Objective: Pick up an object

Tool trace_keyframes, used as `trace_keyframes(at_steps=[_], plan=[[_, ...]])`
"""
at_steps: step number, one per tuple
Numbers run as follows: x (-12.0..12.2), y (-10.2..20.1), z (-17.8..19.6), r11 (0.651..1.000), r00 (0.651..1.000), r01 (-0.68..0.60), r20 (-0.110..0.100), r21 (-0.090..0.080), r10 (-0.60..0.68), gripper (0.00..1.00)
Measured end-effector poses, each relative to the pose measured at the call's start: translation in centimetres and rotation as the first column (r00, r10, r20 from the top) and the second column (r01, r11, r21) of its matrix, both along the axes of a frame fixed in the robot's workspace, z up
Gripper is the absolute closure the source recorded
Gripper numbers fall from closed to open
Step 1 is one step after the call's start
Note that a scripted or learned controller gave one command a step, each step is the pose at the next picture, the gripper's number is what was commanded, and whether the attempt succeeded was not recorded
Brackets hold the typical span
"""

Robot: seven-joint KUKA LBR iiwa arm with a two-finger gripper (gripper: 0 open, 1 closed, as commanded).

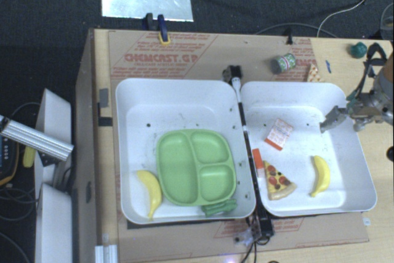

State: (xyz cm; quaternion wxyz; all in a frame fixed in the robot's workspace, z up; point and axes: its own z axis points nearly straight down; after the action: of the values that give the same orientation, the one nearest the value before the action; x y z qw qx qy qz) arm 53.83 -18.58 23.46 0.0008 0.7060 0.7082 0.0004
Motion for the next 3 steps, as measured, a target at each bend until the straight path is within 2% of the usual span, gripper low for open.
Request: trace_keyframes(at_steps=[1,2,3], plan=[[-2.4,-2.1,-15.0,1.000,1.000,0.002,0.001,-0.001,-0.002,0.00],[-2.3,-2.1,-14.0,1.000,1.000,0.001,0.003,-0.001,-0.001,1.00],[7.2,-2.0,-5.4,1.000,1.000,-0.002,0.005,-0.001,0.002,1.00]])
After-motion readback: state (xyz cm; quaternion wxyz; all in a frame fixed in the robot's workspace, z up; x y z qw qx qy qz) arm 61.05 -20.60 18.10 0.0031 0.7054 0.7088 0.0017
